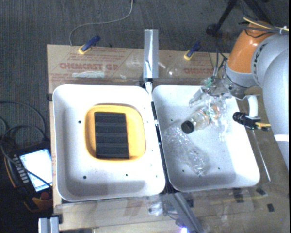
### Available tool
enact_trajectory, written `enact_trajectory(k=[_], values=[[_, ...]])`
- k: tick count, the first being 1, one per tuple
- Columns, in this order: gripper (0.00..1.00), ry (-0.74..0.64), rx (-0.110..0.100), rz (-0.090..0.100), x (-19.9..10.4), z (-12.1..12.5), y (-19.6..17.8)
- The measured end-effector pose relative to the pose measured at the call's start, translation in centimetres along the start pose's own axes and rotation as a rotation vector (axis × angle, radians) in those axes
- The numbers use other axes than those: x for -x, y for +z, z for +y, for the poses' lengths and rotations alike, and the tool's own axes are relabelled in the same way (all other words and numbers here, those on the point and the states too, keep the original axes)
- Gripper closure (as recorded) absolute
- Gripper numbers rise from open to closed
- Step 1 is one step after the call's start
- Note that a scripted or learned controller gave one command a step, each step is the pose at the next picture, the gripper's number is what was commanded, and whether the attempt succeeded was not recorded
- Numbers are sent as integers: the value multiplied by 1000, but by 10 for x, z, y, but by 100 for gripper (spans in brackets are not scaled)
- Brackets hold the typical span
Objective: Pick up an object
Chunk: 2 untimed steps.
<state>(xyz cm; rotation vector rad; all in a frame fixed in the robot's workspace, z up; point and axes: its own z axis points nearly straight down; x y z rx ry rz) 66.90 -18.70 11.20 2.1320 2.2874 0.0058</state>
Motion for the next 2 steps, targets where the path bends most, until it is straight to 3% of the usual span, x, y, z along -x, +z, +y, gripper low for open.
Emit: enact_trajectory(k=[1, 2], values=[[0, -52, 28, 2, 29, -38, 5], [0, 64, 23, 6, 27, -28, 8]])
